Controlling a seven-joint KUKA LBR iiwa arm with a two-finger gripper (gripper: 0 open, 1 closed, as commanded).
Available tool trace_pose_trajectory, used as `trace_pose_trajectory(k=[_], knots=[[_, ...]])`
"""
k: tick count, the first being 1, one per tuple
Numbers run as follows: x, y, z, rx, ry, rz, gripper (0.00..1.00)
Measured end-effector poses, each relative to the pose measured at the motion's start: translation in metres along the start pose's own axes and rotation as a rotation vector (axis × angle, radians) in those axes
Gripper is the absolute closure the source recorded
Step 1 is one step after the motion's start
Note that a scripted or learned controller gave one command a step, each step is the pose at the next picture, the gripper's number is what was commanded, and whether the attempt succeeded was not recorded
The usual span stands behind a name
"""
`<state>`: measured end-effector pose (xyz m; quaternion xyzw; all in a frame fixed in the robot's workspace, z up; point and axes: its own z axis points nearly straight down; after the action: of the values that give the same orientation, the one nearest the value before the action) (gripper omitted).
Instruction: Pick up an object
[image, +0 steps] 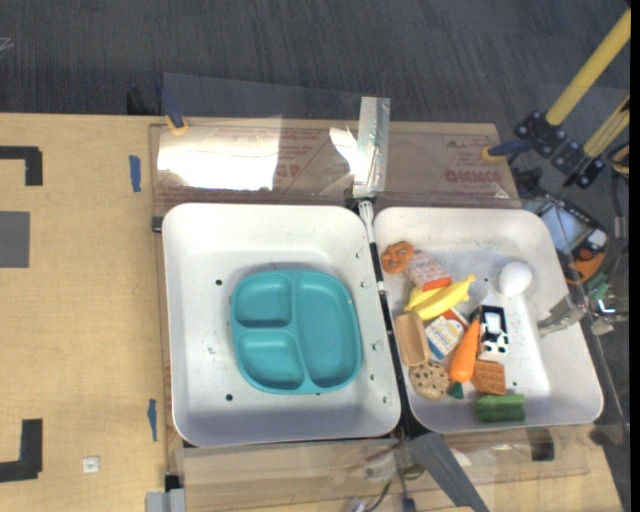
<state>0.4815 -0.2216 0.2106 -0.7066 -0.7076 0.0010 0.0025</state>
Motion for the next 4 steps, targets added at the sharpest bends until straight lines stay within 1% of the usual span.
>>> trace_pose_trajectory(k=[1, 2, 3, 4], knots=[[0.038, 0.003, 0.093, -0.017, -0.005, -0.016, 0.0], [0.056, 0.073, 0.103, -0.044, -0.017, -0.117, 0.0], [0.101, 0.117, 0.116, -0.032, -0.012, -0.348, 0.0], [0.092, 0.081, 0.117, -0.029, -0.007, -0.223, 0.0]])
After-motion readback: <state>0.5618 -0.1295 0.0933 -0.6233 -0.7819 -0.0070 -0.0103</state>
